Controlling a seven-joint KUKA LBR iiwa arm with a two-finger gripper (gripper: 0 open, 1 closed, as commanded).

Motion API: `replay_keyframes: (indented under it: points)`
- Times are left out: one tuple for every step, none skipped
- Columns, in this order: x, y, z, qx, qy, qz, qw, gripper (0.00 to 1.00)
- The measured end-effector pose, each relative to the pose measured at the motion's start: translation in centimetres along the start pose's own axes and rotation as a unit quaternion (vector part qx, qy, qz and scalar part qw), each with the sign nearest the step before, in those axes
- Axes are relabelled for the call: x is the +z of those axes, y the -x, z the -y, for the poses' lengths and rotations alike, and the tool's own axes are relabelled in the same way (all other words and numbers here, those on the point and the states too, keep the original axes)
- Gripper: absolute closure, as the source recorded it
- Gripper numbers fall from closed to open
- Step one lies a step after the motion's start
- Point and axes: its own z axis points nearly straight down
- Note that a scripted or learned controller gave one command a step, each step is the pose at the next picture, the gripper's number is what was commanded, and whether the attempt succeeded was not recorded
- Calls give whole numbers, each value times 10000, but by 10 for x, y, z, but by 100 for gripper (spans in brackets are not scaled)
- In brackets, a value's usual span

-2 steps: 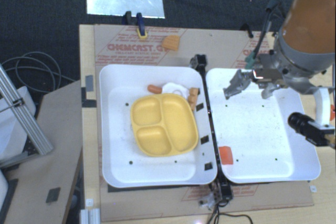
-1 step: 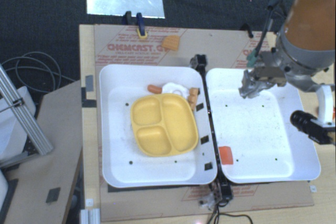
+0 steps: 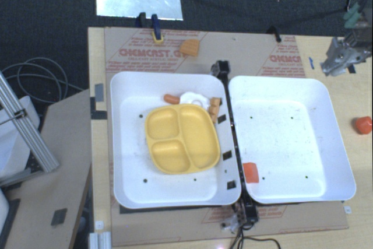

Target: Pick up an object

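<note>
Camera view, grey metal hand (image 3: 344,58) at far right, finger state unclear, small orange-red block (image 3: 250,172) in right white bin (image 3: 335,143) below-left of it, yellow divided plastic tray (image 3: 182,138) farther left.

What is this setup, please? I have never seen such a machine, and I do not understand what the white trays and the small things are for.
This is one picture, taken by a fixed camera above a bench, looking down at a slant. Two shallow white bins lie side by side. The left bin holds a yellow divided plate, a small orange sausage-like piece, a white piece and a tan piece. The right bin holds an orange-red block. The grey metal part at the upper right is the robot arm's gripper, above the bench, outside the bins. Nothing is seen in it.
</note>
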Motion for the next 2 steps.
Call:
replay_keyframes:
  points:
    - [7, -4, 0, -34, -75, -6, 10000, 0]
    - [7, -4, 0, -33, -75, -6, 10000, 0]
